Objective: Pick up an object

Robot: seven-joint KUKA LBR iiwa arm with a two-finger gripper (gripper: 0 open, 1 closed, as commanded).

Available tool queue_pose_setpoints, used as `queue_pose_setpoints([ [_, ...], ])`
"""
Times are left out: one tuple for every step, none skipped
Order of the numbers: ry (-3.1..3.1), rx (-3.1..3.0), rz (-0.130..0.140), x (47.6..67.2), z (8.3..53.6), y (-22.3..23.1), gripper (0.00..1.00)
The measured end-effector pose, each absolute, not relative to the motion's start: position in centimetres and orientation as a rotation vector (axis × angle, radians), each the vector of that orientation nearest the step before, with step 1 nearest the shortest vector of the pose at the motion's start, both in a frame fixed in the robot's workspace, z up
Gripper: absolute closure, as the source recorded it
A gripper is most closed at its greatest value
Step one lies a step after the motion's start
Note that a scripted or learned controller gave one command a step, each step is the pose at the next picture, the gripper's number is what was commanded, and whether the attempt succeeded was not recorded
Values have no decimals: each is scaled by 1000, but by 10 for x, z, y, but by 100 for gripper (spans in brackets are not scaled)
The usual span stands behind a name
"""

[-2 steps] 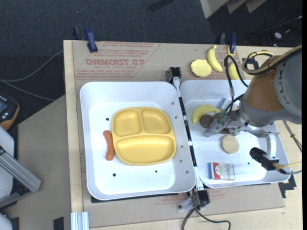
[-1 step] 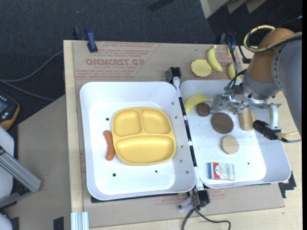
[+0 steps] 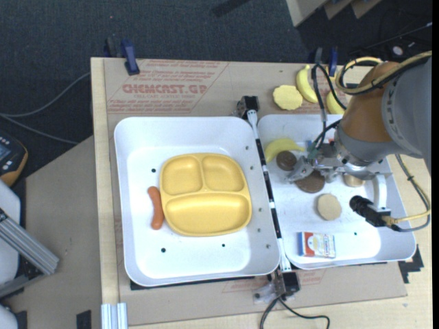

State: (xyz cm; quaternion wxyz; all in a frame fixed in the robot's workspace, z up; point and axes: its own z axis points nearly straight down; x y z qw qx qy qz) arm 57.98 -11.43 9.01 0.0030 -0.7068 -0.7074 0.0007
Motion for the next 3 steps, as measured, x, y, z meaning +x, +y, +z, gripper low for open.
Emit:
queue_pose_setpoints([
  [-2204,-2209,5,633,86,-166,0],
  [-2227,-2226,-3,652,103,-203,0],
  [-2237,-2226,-2,670,91,-140,0],
])
